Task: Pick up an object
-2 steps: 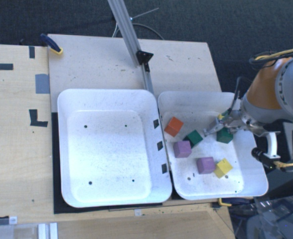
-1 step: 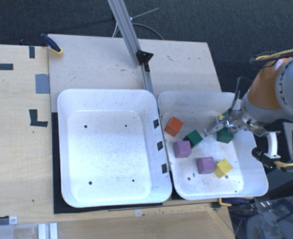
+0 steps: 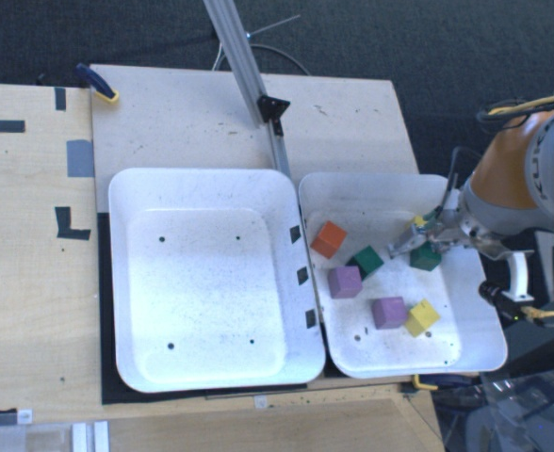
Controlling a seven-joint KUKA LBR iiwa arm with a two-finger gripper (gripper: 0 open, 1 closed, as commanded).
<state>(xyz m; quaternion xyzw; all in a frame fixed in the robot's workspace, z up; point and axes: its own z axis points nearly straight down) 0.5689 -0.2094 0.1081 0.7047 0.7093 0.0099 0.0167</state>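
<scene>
The right bin (image 3: 475, 342) holds several small cubes: an orange one (image 3: 329, 239), a green one (image 3: 365, 261), two purple ones (image 3: 345, 281) (image 3: 388, 312) and a yellow one (image 3: 422, 317). A second green cube (image 3: 427, 258) lies near the bin's right side. My gripper (image 3: 418, 240) hangs low over the right bin, directly at that second green cube and partly covering its top. The grey arm with its orange band (image 3: 508, 172) reaches in from the right edge.
The left bin (image 3: 117, 205) stands beside the right one, and their rims meet in the middle. A slanted metal pole (image 3: 241, 50) rises from behind the bins. A blue and yellow clamp (image 3: 98, 82) lies at the bench's far left corner.
</scene>
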